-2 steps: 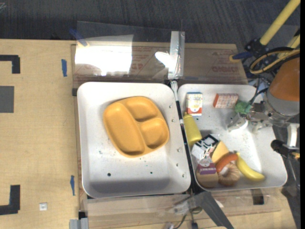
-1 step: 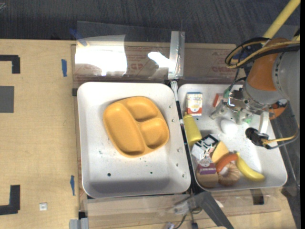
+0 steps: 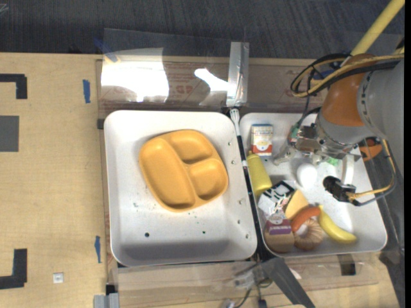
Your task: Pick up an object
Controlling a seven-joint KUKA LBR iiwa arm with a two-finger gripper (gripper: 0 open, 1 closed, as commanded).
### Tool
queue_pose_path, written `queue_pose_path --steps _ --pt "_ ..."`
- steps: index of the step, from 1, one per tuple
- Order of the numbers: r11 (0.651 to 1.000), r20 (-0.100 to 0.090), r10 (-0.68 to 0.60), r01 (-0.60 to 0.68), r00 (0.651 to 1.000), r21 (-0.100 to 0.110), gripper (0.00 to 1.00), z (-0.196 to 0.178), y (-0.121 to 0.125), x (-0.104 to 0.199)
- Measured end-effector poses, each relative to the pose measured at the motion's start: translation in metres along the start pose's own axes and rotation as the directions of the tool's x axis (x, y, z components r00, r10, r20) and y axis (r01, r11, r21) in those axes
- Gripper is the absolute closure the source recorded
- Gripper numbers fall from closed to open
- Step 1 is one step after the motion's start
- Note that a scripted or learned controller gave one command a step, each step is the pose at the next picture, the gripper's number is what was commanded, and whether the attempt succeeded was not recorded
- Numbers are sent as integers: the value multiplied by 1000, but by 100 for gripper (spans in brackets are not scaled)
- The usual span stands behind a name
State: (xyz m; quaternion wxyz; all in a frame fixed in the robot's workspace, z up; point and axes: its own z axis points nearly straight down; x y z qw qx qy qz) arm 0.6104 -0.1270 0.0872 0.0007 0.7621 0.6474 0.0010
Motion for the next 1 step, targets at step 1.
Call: queue_pose_path --steps 1 --pt "998 0 68 -68 998 -2 0 1 48 36"
